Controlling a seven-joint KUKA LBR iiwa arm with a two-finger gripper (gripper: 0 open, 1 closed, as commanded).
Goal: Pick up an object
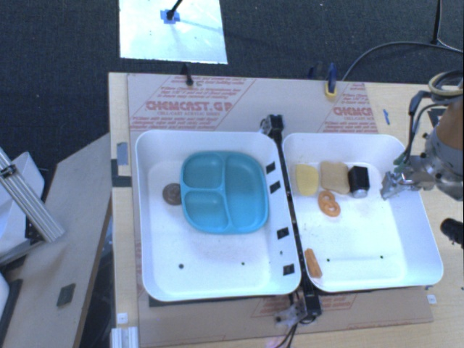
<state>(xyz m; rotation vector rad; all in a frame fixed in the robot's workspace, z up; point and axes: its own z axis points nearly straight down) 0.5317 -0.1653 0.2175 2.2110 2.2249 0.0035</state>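
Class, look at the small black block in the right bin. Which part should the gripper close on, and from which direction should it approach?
Probably from above, closing across the black block's near and far faces. Its left side sits against the tan piece, leaving no room for a finger there, while bare bin floor lies on its near side. The gripper sits just right of it, near the bin's right wall.

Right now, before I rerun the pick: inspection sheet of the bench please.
Surface: bench with printed sheet, two white bins side by side.
Job's things: right bin holds yellow block, tan block, black block, pretzel, orange piece.
Clutter: left bin holds blue divided plate and a brown disc beside it.
End effector: at right bin's right wall, holding nothing seen.
Cables: black cable behind the bench.
Surroundings: dark carpet, pale square on the floor.
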